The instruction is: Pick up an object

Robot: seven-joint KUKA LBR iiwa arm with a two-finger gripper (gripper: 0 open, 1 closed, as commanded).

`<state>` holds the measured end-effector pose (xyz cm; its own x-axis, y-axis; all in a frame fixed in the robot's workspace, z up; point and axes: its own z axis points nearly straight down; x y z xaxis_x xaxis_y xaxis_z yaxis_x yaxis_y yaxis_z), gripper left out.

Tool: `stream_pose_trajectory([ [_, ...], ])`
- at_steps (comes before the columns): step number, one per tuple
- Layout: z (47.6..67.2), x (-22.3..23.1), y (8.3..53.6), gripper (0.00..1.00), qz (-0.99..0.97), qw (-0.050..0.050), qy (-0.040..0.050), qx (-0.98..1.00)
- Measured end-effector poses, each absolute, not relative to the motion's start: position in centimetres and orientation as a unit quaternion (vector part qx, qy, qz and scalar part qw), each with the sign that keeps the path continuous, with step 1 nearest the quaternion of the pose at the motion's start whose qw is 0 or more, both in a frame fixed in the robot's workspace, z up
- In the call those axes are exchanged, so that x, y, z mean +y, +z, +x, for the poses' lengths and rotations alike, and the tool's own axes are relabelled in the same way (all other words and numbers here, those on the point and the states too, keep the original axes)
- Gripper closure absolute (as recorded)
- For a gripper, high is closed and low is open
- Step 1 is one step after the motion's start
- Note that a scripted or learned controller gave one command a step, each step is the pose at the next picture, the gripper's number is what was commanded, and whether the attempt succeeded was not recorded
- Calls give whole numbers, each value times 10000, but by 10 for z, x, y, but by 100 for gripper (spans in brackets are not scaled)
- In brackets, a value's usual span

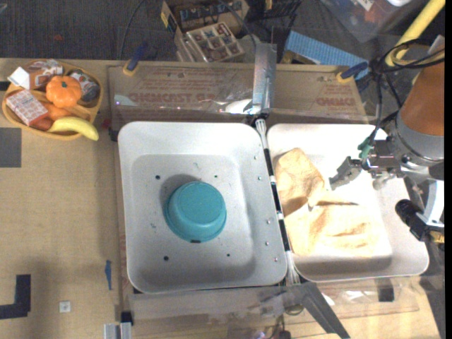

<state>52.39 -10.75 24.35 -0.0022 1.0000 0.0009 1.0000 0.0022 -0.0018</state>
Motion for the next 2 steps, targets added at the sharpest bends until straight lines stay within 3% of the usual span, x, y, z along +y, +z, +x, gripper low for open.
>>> stream_pose_trajectory([
  [1, 506, -93, 103, 0, -7379, 4, 1, -6749],
  [2, 506, -96, 112, 100, -7405, -8, -2, -6720],
])
